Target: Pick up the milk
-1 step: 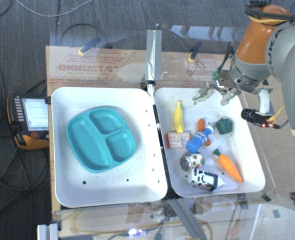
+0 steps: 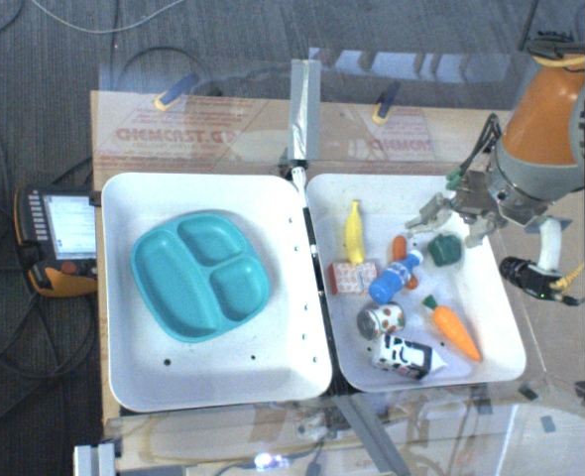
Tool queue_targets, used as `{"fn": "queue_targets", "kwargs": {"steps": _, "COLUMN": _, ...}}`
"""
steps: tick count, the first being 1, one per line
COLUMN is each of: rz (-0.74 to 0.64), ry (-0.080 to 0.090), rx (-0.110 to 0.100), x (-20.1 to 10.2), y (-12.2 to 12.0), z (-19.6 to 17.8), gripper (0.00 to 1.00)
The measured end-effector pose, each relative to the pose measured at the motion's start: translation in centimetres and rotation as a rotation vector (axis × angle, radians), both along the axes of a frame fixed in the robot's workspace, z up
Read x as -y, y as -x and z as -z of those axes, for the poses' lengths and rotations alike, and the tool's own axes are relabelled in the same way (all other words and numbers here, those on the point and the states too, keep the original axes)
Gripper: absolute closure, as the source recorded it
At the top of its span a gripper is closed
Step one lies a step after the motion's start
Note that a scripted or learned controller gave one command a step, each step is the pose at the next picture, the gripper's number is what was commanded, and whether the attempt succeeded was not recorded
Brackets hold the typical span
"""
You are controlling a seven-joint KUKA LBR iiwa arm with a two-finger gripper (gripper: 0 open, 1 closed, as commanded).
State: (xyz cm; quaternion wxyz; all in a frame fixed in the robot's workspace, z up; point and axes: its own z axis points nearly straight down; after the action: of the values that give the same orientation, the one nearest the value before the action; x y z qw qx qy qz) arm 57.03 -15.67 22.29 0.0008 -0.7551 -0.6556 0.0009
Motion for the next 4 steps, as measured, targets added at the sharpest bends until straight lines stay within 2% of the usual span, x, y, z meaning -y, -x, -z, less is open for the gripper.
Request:
{"fn": "queue_targets", "kwargs": {"steps": 1, "rz": 0.099, "ry": -0.001, "rx": -0.002, "x": -2.0, "y": 4.3, "z": 7.0, "gripper": 0.00}}
{"fn": "queue_targets", "kwargs": {"steps": 2, "rz": -0.294, "ry": -0.003, "rx": 0.000, "x": -2.5, "y": 8.7, "z": 7.1, "gripper": 0.00}}
{"fn": "queue_targets", "kwargs": {"steps": 3, "rz": -0.587, "ry": -0.004, "rx": -0.001, "x": -4.3, "y": 8.7, "z": 11.3, "gripper": 0.00}}
{"fn": "queue_targets", "kwargs": {"steps": 4, "rz": -0.428, "ry": -0.001, "rx": 0.007, "x": -4.1, "y": 6.9, "z": 13.4, "gripper": 0.00}}
